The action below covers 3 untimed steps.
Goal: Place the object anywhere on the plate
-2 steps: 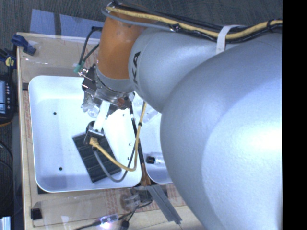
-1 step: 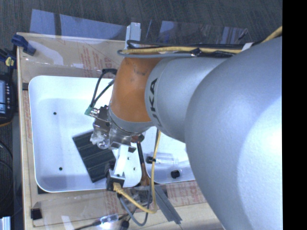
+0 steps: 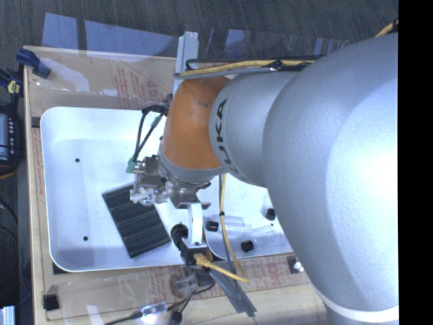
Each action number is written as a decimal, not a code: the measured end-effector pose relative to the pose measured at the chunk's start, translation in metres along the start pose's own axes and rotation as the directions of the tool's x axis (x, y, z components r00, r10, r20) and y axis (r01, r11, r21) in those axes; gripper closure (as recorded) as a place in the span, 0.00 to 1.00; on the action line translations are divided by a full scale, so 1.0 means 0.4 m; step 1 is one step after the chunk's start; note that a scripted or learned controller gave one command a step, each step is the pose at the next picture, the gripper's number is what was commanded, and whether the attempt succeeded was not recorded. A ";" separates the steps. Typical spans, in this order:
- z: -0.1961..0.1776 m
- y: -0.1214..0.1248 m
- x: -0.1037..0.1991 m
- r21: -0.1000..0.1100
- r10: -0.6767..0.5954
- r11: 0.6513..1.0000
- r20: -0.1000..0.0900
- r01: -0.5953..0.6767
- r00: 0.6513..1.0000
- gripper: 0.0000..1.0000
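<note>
A dark, ribbed rectangular plate [image 3: 137, 223] lies tilted in the near part of the left white bin [image 3: 74, 181]. My gripper [image 3: 147, 189] hangs over the plate's far edge, seen from above as a grey metal block under the orange wrist band [image 3: 193, 131]. The arm's body hides whatever is beneath the gripper. No other loose object shows in the left bin.
The big grey arm [image 3: 318, 168] covers most of the right bin [image 3: 254, 246], where a clear piece [image 3: 233, 223] and small black bits [image 3: 247, 246] show. Yellow and black cables [image 3: 203, 263] hang at the front edge. A wooden bench frame [image 3: 101, 87] surrounds the bins.
</note>
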State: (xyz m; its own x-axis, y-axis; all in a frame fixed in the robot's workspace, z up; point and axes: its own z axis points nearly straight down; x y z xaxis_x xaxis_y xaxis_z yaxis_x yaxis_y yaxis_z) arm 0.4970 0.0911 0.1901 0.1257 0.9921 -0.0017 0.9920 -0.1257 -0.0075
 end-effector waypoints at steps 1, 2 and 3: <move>-0.159 0.180 0.238 -0.004 0.086 0.996 -0.003 -0.086 0.996 1.00; 0.008 0.358 0.308 -0.002 0.179 0.984 0.000 -0.179 0.984 1.00; -0.186 0.349 0.253 -0.008 -0.276 0.961 -0.001 0.276 0.961 1.00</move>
State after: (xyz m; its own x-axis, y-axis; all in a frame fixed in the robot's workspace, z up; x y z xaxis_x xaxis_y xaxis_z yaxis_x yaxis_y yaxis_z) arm 0.6487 0.1741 0.2633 -0.1530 0.9882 0.0010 0.9882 0.1530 0.0003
